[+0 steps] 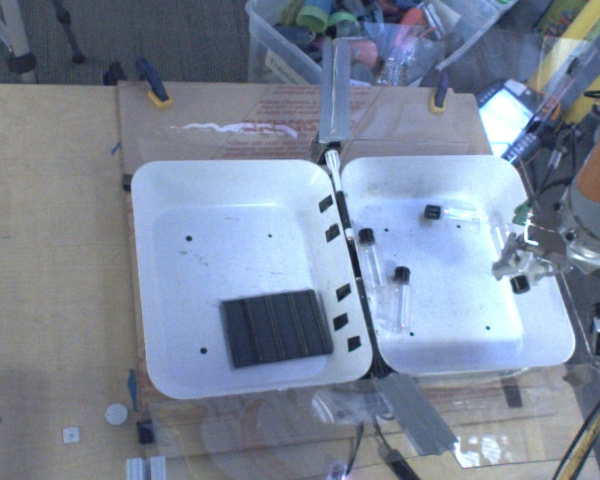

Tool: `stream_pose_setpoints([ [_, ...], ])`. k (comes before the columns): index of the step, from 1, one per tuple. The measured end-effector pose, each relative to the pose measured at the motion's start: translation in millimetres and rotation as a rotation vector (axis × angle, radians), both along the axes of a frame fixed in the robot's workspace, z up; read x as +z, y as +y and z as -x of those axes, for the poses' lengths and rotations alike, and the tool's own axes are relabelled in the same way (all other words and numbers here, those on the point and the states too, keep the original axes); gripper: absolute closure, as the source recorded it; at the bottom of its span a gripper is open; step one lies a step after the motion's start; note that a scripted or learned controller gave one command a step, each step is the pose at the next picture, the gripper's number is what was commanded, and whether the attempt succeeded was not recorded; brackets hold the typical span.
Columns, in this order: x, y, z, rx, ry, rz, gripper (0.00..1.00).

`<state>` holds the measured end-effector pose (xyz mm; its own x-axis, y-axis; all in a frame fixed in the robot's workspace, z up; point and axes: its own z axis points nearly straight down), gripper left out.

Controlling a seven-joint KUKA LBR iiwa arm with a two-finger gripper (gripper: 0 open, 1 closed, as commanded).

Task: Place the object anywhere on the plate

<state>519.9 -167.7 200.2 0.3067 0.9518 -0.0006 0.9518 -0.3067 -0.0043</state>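
1. Three clear tubes with black caps lie in the right bin (545, 348). One of them is most likely the thing I must move, though I cannot say which.
2. My hand (521, 268) hangs over the 3 o'clock edge of that same bin. I cannot tell if it is open or shut, or if it has hold of anything. A small black bit (520, 284) sits right under it. It may be part of me or a cap; it is too small to tell.
3. From my hand, the top tube (452, 211) is the nearest one, at about 10 o'clock. It lies flat, pointing from 9 to 3, with its cap at the 9 o'clock end.
4. The low tube (402, 296) is at about 8 o'clock from my hand. It points from 12 to 6, with its cap at the 12 o'clock end.
5. The far tube (371, 260) is at 9 o'clock, close to the wall between the bins. It also points from 12 to 6.
6. The plate (277, 328) is the dark, ribbed, flat thing in the left bin (180, 258). It is well apart from my hand, at about 8 o'clock, past all the tubes and over the middle wall.
7. So I think the big thing is this: everything I need lies to the 9 o'clock side of me. A tube must be picked up first, and then carried the same way, over the wall, to the plate.
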Motion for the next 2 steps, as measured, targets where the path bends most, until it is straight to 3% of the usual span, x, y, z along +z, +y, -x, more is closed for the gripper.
stream_pose_setpoints([
  [1,-94.6,48.5,42.3,-0.477,0.004,0.0,1.0],
  [2,-16.9,138.6,41.4,-0.42,0.001,0.002,1.0],
])
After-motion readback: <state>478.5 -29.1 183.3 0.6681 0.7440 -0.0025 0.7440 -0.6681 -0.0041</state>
